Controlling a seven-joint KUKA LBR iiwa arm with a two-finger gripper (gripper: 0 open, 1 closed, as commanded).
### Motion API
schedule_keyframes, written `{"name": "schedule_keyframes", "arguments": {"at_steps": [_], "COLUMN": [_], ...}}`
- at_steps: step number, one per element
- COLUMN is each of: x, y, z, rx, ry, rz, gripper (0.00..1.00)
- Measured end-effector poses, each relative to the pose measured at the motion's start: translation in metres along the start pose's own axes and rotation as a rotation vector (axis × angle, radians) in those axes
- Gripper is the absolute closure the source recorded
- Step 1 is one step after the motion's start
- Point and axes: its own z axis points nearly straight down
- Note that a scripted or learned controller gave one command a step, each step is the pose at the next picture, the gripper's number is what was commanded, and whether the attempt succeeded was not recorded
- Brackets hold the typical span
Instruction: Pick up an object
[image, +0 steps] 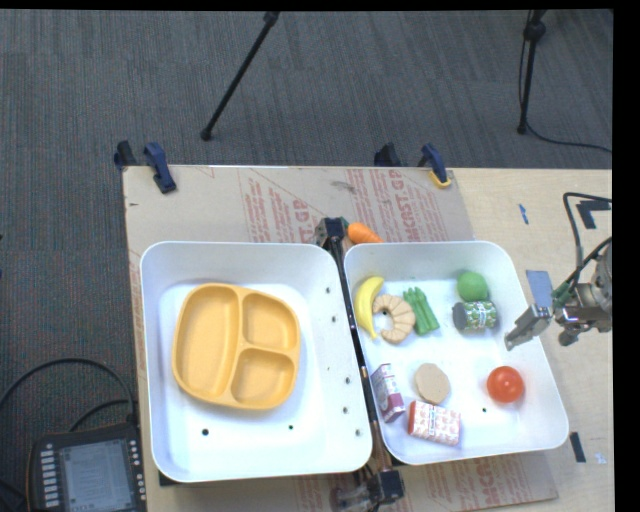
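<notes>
So this looks like the very start of a pick: the gripper (548, 325) is hanging right over the outer rim of the right bin (520, 262), nothing between its fingers. The jaws look spread (one grey finger angled toward the bin, the other back by the wrist hardware), though it's small enough that I wouldn't bet the house on it.

Nothing's been singled out yet as far as I can tell. Closest thing to the jaws is the red tomato (506, 384), just inward and a bit nearer the front edge. The green-labelled can (476, 316) sits just inside from the jaws too, with the green round fruit (473, 285) touching or nearly touching it on the far side. Further in from the jaws: tan disc (432, 381), pink carton (435, 423), banana (368, 303).

My guess for the next move: slide inward past the rim, then drop straight down over the tomato. It has open white floor all around it, so room for both fingers. The rim is the snag risk, since the jaws are sitting right over it. The left bin with the yellow tray (237, 345) is well away.
</notes>
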Motion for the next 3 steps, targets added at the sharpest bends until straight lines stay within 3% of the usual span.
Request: {"name": "schedule_keyframes", "arguments": {"at_steps": [1,2,3], "x": [-0.001,0.11,0.11], "y": [0.072,0.101,0.101], "z": [0.145,0.155,0.146], "rx": [0.0,-0.001,0.003], "ry": [0.005,0.0,0.001], "rz": [-0.002,-0.003,-0.004], "gripper": [0.0,0.0,1.0]}}
